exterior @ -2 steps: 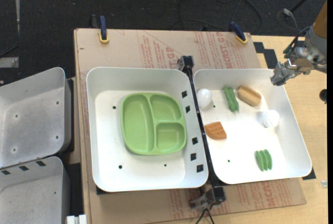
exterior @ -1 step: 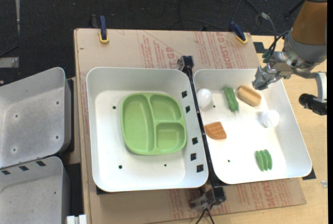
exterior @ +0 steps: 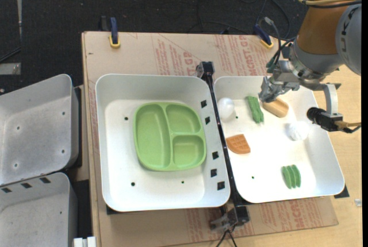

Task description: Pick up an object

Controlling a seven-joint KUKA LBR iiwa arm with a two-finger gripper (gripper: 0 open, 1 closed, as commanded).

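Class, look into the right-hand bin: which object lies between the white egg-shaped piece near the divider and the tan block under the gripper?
In the camera view, the long green vegetable piece lies between the white egg and the tan block.

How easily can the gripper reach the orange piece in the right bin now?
Probably yes. The orange piece lies flat and alone on the right bin floor, nothing over it. The gripper hangs farther back, near the tan block.

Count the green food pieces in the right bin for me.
2: a long green piece near the bin's far side, just left of the tool, and a ridged green piece near the front edge. None looks hidden.
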